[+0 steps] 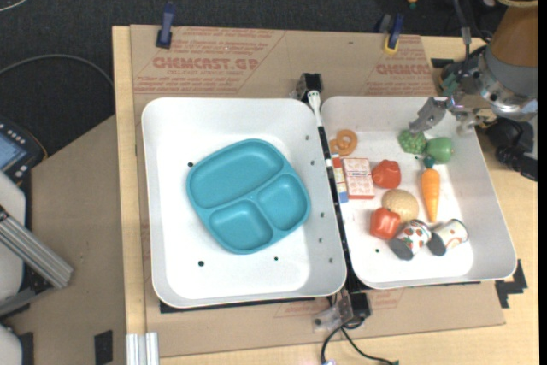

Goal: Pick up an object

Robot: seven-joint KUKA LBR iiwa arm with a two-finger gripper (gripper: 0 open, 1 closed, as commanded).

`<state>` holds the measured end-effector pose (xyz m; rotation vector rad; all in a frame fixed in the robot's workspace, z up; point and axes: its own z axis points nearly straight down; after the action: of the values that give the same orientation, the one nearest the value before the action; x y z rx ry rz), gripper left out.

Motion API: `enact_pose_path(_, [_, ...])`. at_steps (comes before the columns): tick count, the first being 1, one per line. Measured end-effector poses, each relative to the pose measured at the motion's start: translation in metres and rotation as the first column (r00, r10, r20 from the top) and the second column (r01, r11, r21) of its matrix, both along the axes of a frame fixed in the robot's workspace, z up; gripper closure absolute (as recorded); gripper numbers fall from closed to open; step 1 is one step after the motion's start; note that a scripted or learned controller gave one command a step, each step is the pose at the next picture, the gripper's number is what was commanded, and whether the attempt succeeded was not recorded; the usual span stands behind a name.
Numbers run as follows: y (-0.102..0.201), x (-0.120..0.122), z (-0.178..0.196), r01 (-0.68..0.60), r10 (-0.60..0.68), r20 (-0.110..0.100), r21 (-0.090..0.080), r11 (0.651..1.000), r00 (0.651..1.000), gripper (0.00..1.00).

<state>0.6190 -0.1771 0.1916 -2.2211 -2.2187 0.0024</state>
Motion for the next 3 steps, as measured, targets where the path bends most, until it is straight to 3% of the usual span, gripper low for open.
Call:
enact_pose_path(1, [0.002, -0.019, -0.095, 0.000, 0.000, -0.006, 0.002, 1.000, 1.000, 0.00])
enact_pose_path(2, [0.008, 0.028, -0.112, 0.004, -0.004, -0.028, 0.005, 1.000, 1.000, 0.00])
enact_pose_path(3, [0.018, 0.039, -0.111, 0.009, -0.009, -0.037, 0.002, 1.000, 0.999, 0.00])
